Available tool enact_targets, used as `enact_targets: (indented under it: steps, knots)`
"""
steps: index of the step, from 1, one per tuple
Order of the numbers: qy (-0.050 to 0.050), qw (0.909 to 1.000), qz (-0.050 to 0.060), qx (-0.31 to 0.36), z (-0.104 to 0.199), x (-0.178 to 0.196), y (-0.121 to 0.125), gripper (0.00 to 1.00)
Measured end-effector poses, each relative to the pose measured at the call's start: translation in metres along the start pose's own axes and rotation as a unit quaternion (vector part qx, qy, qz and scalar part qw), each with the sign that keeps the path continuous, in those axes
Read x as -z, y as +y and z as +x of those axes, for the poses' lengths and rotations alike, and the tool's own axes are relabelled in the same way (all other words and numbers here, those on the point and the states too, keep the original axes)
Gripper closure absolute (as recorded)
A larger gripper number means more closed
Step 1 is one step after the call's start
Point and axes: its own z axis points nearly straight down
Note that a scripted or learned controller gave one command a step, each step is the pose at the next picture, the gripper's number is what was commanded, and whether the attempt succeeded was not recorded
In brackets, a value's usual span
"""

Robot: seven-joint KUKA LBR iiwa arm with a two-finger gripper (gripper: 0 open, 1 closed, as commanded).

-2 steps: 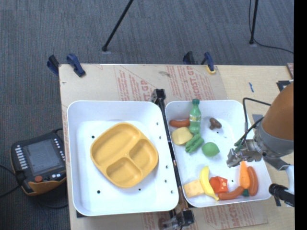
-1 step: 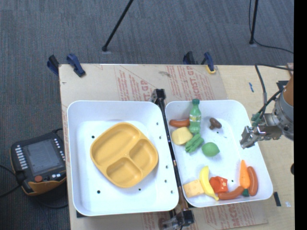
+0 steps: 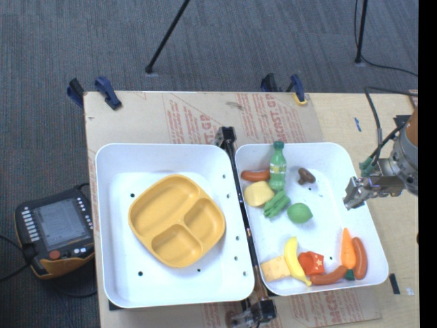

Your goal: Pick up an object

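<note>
My gripper point(image 3: 354, 195) hangs over the right rim of the right bin point(image 3: 326, 154), with nothing visibly in it. The bin holds toy food. A green bottle point(image 3: 277, 164), a red sausage point(image 3: 255, 175) and a small brown piece point(image 3: 306, 176) lie at the back. A pale yellow lump point(image 3: 257, 194), a dark green vegetable point(image 3: 276, 203) and a green ball point(image 3: 299, 213) sit mid-bin. At the front are a banana point(image 3: 295, 257), a yellow block point(image 3: 275, 269), a red piece point(image 3: 312, 262), a carrot point(image 3: 347, 247) and another sausage point(image 3: 360, 257).
The left bin point(image 3: 116, 183) holds a yellow divided plate point(image 3: 176, 221). A handheld control pendant point(image 3: 53, 232) lies on the floor to the left. Blue clamps point(image 3: 107, 91) grip the bench's back edge. Cables point(image 3: 377, 125) run along the bench at the right.
</note>
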Motion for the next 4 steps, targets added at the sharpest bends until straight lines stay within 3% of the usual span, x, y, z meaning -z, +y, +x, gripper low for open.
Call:
enact_targets:
  steps: [1, 2, 3, 4]
  knots:
    - [0.0, 1.0, -0.002, -0.003, -0.046, 0.053, -0.001, 1.0]
    - [-0.001, 1.0, -0.002, 0.0, -0.045, 0.061, 0.0, 1.0]
    - [-0.001, 1.0, -0.002, -0.003, -0.098, 0.091, -0.002, 1.0]
    - [-0.002, 1.0, -0.003, 0.0, -0.097, 0.1, 0.001, 1.0]
